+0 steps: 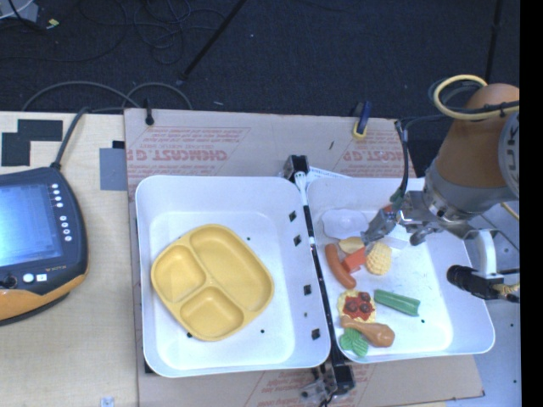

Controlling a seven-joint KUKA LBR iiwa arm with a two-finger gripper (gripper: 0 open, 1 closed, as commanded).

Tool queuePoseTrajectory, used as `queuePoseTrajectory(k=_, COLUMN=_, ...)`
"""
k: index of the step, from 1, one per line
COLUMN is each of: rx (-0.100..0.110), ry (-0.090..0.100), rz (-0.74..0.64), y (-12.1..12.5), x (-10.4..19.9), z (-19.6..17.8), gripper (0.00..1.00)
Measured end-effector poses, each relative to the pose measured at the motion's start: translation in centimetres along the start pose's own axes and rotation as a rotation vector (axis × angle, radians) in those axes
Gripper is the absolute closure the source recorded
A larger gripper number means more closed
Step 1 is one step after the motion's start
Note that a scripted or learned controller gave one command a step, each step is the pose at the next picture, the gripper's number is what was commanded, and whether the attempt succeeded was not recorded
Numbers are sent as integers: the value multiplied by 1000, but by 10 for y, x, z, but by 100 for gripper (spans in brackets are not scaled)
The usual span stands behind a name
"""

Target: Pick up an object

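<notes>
Whether my jaws are apart or together I cannot tell. My gripper (379, 225) hangs low over the corn (379, 259) near the right bin's (475, 333) left wall, probably to grasp it.

Toy food (366, 287) crowding right bin's (458, 333) left half; open floor toward its right wall.

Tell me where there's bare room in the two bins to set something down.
Left bin: bare floor rings the yellow divided plate, widest between plate and divider. Right bin: bare along the right wall, beyond the green piece. Crowded by the divider, around the hot dog, corn and gripper.
</notes>
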State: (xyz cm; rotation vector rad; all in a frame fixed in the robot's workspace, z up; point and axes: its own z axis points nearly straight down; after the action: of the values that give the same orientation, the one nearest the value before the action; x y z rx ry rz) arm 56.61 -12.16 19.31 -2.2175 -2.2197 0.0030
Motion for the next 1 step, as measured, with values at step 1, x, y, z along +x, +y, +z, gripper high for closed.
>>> queuePoseTrajectory(k=1, rx=2, ry=1, rz=1, y=0, x=-1, z=-10, gripper=100)
